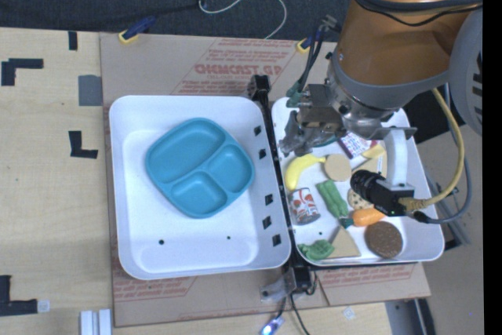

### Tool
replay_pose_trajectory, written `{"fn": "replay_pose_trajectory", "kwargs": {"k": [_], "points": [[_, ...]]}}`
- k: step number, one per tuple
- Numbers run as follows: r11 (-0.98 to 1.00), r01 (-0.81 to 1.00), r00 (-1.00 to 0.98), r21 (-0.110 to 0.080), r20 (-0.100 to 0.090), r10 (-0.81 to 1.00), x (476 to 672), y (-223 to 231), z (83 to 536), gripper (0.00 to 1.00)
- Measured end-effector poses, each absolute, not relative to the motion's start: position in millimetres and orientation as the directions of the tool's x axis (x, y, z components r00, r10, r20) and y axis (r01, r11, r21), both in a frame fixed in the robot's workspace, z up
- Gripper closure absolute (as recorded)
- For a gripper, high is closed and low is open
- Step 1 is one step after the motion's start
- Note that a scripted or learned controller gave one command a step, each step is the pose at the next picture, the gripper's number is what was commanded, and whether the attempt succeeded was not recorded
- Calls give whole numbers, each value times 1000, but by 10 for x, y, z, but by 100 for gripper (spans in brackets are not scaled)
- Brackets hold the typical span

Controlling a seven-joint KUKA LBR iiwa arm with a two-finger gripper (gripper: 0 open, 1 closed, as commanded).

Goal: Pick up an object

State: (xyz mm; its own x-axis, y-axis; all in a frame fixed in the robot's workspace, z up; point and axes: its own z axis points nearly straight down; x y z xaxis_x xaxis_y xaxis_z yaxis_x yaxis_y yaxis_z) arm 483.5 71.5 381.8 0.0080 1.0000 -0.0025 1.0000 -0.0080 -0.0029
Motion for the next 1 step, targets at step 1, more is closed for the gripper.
{"fn": "replay_pose_trajectory", "kwargs": {"k": [1], "points": [[1,1000,-1,8,1,1000,4841,639,4667,100]]}}
